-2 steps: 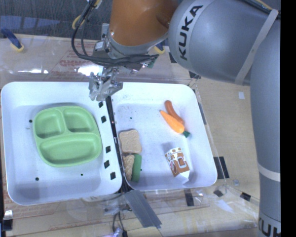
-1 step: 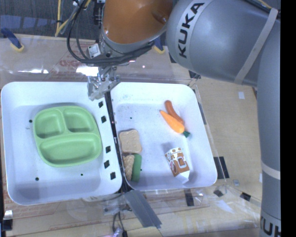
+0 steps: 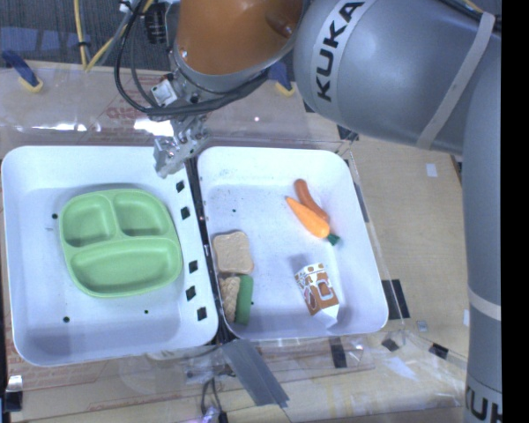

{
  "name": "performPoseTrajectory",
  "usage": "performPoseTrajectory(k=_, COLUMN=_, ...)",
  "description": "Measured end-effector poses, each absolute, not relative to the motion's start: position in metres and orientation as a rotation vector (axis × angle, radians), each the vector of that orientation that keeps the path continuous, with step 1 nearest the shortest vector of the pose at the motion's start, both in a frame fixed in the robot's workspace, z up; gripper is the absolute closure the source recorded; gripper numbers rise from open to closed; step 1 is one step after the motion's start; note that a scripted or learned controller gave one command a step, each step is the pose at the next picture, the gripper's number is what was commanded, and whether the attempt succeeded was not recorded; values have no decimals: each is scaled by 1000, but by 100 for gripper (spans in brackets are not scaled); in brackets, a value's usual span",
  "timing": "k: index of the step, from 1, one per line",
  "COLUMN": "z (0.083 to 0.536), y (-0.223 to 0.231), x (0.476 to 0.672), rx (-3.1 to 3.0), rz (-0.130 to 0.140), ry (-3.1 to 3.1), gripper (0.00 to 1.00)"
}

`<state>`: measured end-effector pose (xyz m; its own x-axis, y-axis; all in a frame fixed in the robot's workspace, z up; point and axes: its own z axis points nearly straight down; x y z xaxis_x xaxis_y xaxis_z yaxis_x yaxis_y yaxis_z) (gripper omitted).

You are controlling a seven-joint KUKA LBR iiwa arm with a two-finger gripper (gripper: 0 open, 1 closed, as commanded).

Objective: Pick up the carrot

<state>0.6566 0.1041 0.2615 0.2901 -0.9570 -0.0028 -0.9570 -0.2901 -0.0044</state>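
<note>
Over the dividing wall between the two shallow white bins, near their far edge, hangs the metal two-finger claw (image 3: 176,152); whether it is open or closed cannot be told. Well apart from it, the orange carrot (image 3: 309,218) lies in the right white bin (image 3: 357,203), touching a small red-orange sausage (image 3: 309,196). Nearer the front lie a bread slice (image 3: 233,251) and a printed carton (image 3: 318,290). A green sectioned plate (image 3: 119,241) sits in the left bin (image 3: 26,174).

"KUKA" runs in black capitals along the grey arm (image 3: 370,51). The small carton (image 3: 318,291) in the right bin carries print too small to read.
</note>
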Motion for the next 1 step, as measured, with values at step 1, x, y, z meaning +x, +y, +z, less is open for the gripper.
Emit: performPoseTrajectory(k=1, z=261, y=115, x=636, rx=-2580, rz=5, ry=1795, gripper=100)
